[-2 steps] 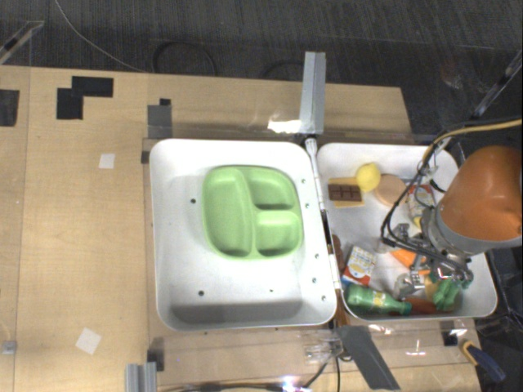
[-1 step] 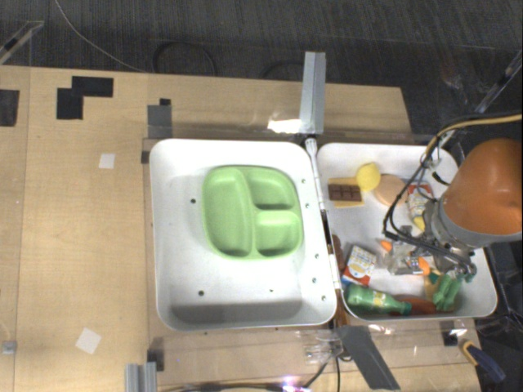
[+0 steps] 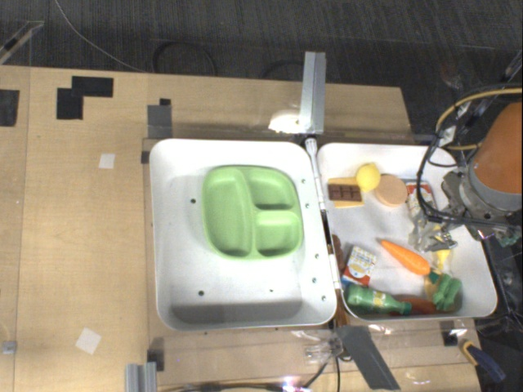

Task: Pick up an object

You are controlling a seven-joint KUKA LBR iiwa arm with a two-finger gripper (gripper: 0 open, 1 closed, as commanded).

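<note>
Two white bins sit side by side on a table. The right bin holds a crowded heap including a toy carrot. Just beside the carrot hangs the hand; I cannot tell its state. Crowding could spoil the grasp.

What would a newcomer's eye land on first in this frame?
Most likely the green divided tray, lying alone in the left bin. Next comes the clutter in the right bin: a carrot at the middle, a yellow lemon and a chocolate bar toward the far side, a green bottle at the near edge. The arm's gripper hangs just right of the carrot.
</note>
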